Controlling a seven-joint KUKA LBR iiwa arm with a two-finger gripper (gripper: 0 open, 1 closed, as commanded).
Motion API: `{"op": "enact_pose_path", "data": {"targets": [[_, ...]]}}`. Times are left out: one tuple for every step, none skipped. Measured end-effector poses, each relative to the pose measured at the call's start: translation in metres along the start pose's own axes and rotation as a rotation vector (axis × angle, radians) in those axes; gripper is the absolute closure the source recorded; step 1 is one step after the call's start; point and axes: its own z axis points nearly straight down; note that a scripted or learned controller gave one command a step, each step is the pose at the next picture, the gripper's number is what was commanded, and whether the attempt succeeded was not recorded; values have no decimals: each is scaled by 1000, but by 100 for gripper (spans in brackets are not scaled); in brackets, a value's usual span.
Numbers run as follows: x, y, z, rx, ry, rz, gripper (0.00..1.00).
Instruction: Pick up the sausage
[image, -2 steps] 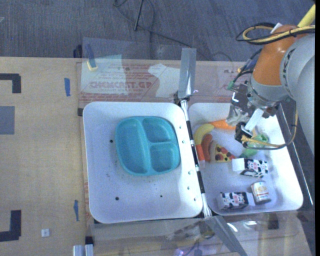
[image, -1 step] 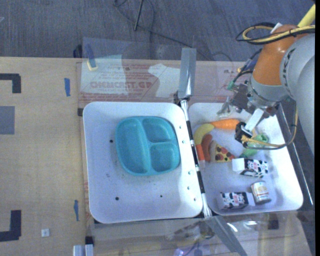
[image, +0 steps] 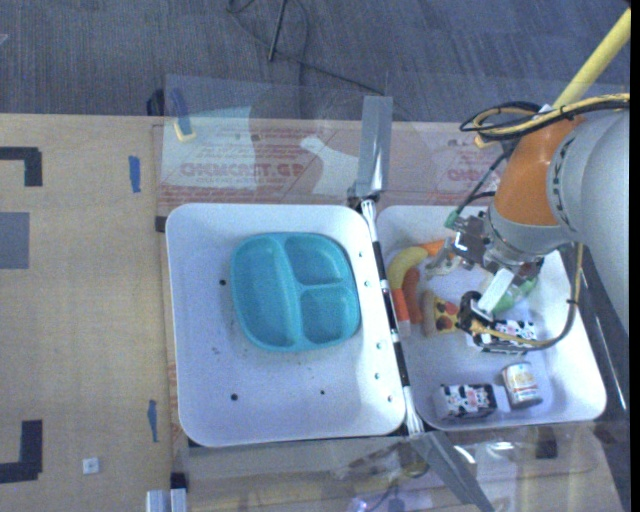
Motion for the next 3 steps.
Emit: {"op": "enact_pose_path", "data": {"targets": [[-2,1,-10,-1,1,6,100],[-2,1,-10,-1,1,6,0],[14,46,5,16,-3,6,0]]}}
